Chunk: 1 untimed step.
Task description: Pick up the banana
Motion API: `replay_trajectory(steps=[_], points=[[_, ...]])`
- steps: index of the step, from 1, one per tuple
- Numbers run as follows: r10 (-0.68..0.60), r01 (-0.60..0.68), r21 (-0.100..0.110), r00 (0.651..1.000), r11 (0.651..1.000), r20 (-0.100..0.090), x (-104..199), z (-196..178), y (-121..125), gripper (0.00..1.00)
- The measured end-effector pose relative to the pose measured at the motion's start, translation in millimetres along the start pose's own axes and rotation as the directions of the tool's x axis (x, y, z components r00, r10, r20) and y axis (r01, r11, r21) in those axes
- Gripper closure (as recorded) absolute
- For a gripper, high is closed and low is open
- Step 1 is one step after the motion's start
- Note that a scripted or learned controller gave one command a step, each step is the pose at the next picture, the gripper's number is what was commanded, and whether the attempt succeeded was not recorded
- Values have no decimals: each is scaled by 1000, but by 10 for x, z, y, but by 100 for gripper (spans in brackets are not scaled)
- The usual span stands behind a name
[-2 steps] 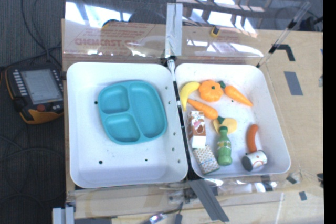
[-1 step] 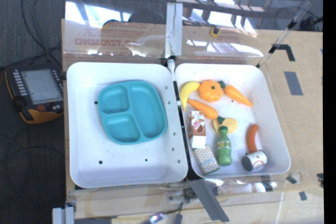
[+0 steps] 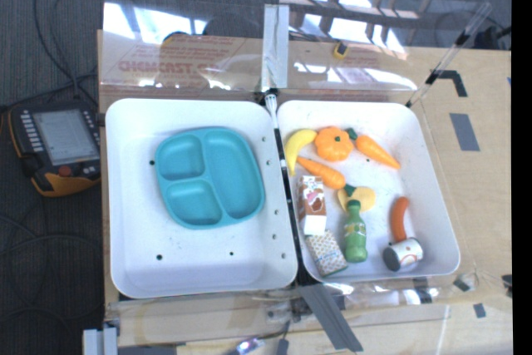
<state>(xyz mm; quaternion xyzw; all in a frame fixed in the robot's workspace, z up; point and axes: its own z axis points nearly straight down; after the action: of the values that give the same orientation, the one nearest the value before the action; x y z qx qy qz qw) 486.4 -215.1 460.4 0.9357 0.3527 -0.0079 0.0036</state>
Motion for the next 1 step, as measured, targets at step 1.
replay_trajectory(steps=[1], points=[[0, 0, 0, 1000, 1000, 4, 1, -87, 9, 100]])
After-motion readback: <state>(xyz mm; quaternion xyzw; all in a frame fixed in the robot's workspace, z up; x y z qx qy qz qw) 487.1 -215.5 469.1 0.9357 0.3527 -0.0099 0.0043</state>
